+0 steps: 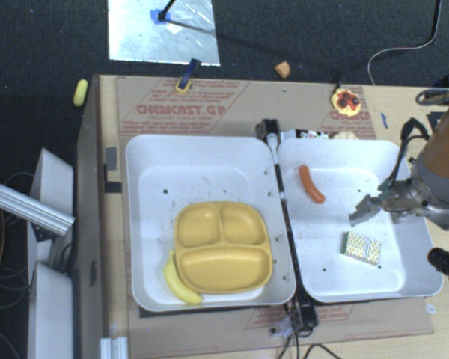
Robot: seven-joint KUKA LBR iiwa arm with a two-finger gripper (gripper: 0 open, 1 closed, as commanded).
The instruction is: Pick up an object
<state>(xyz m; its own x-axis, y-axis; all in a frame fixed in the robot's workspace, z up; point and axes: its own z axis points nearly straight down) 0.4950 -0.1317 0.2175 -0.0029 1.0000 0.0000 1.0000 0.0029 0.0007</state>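
The gripper [365, 209] is hovering low over the right bin [411, 275], just above the small patterned packet [363, 248] and apart from the orange sausage [311, 184]; whether it is open cannot be told. Nothing is showing in its grasp.

Banana [178, 283] half hidden under yellow tray [223, 247]; arm [443, 163] cut off at right edge.
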